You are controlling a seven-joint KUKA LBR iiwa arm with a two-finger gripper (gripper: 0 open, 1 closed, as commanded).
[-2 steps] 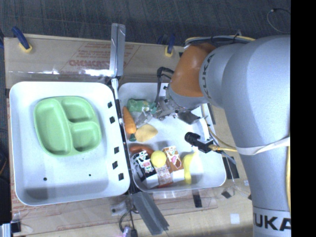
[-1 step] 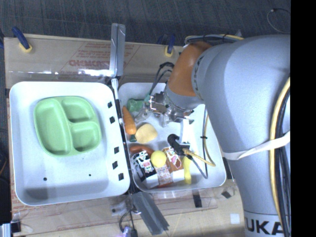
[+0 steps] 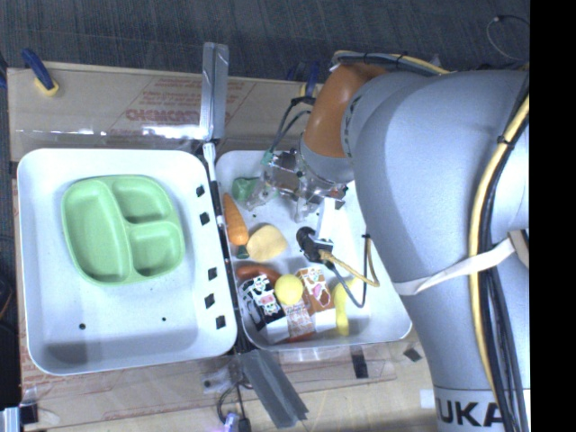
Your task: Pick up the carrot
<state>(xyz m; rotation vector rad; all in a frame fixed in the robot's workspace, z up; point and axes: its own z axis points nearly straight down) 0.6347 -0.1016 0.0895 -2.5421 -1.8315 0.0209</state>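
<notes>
Overhead, you are looking down at a slant on a table (image 3: 108, 97) covered with brown cardboard, carrying two shallow white bins side by side. Your grey arm (image 3: 432, 196) comes in from the right, with its orange band (image 3: 329, 115) above the wrist, and covers much of the right bin (image 3: 389, 327).

The gripper (image 3: 292, 187) hangs over the far part of the right bin. Its metal parts are small and cluttered with cables, so you cannot tell how far apart the fingers are, and nothing can be seen held between them.

The carrot (image 3: 235, 221) lies in the right bin along its left wall, orange, pointing far to near. It sits just left of the gripper and apart from it. A small green item (image 3: 245, 188) lies at the carrot's far end. A pale yellow rounded item (image 3: 266, 242) rests just right of the carrot's near end.

Nearer to you in the same bin is a crowded group: a yellow ball (image 3: 289, 289), a black and white carton (image 3: 260, 298), a red and white packet (image 3: 315, 291) and a banana (image 3: 341, 309) at the right.

The left bin (image 3: 54, 331) holds a light green divided plate (image 3: 124, 228) with three sections.
</notes>
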